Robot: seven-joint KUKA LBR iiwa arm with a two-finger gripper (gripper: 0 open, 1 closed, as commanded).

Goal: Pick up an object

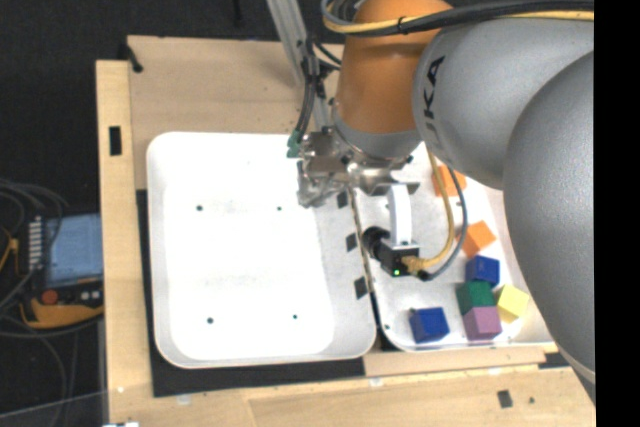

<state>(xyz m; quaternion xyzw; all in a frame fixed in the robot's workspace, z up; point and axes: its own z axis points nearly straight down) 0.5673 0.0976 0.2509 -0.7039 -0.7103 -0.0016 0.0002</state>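
Jaws over the seam between left bin (pixel 250 245) and right bin (pixel 395 340); apart or together, cannot tell. Nothing seen held. Blue cube (pixel 430 323) well apart from them. Pick not yet made.

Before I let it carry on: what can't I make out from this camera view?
Right bin: its far and right parts lie under the arm; contents there are hidden.
Orange thing at the arm's edge: mostly covered by the arm, shape unclear.
Yellow block: its right side is cut off by the arm.
Gripper: seen from above, its own body hides whether it holds anything.
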